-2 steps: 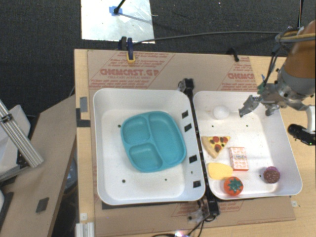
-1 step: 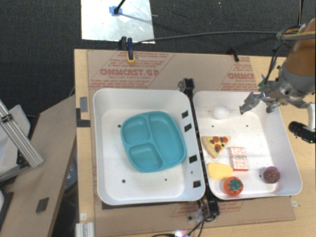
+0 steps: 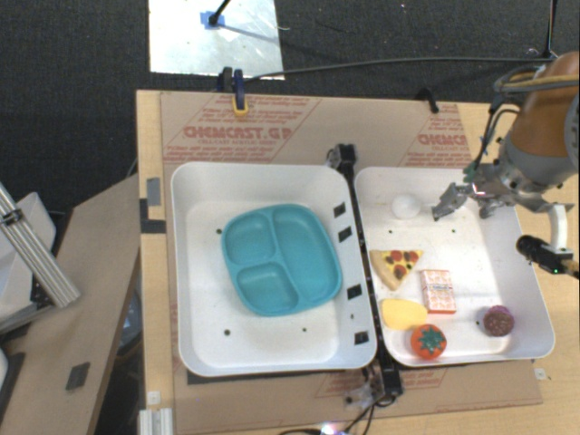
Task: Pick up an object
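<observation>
A: Surface first, near edge going back?

B: The counter (image 3: 272, 116) is covered in brown protective sheet with red lettering, and 2 shallow white bins sit on it side by side. Dark carpet lies beyond; a pale sheet (image 3: 216, 25) lies on it at the far side.

A: Contents, nearest first?

B: In the right bin (image 3: 526, 279): a red tomato (image 3: 429, 341) at the near wall, a dark purple round piece (image 3: 497, 320) to its right, a yellow lump (image 3: 402, 313) just behind the tomato, a small red-and-white box (image 3: 438, 291) beside that, then a pizza slice (image 3: 396, 265) with red dots. A white ball (image 3: 406, 207) is farthest back. The left bin (image 3: 199, 243) holds a teal 3-compartment plate (image 3: 281, 259).

A: The tool?

B: The tool (image 3: 462, 200) hangs over the far part of the right bin, right of the white ball. Its 2 fingers stand apart, with nothing between them.
</observation>
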### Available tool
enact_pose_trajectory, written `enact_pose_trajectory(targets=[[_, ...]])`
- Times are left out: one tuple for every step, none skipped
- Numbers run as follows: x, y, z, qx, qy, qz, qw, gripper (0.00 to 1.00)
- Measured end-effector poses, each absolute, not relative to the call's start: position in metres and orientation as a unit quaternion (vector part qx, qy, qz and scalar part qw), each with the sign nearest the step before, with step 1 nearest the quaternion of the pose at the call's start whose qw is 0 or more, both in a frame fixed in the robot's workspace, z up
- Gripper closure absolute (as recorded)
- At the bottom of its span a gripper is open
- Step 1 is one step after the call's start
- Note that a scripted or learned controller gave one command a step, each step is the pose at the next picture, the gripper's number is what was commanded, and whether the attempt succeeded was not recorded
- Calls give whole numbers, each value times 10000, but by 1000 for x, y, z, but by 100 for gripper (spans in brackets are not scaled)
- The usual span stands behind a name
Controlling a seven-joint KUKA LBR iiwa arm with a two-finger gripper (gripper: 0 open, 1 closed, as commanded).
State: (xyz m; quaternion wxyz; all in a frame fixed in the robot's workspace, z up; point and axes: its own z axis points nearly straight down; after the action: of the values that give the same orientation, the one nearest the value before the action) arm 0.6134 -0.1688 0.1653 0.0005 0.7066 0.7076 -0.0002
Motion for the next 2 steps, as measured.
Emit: enact_pose_trajectory(targets=[[612, -176, 121, 7068, 7074, -3, 3, 0], [613, -176, 84, 7067, 7076, 2, 5, 0]])
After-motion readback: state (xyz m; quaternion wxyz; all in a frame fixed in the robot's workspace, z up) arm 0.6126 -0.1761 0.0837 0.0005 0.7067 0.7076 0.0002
